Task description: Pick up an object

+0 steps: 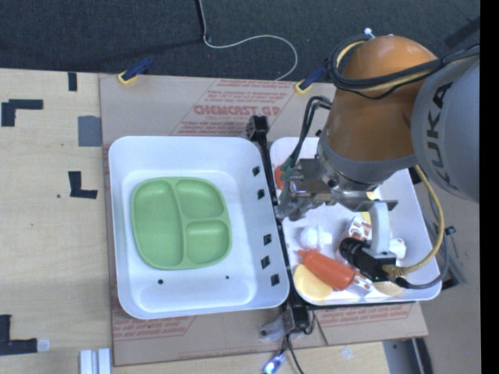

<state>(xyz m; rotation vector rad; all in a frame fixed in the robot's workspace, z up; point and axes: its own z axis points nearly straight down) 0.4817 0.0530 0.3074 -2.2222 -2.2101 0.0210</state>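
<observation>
My gripper [296,199] hangs low over the left part of the right bin [425,209], close to the wall between the bins. Just below it lies a small white object [312,236]. An orange carrot-shaped toy [326,269] rests partly on a pale yellow piece [310,285] at the bin's front. A small red-and-white item [359,227] sits right of the white object. A bit of an orange thing [278,178] peeks out beside the gripper at the bin's left wall. The big orange and grey wrist hides the back of this bin.
The left bin [129,158] holds a green divided plate [182,223]. Both bins stand on a cardboard sheet [156,107] clipped to the bench. A white cable [249,41] loops over the dark back area.
</observation>
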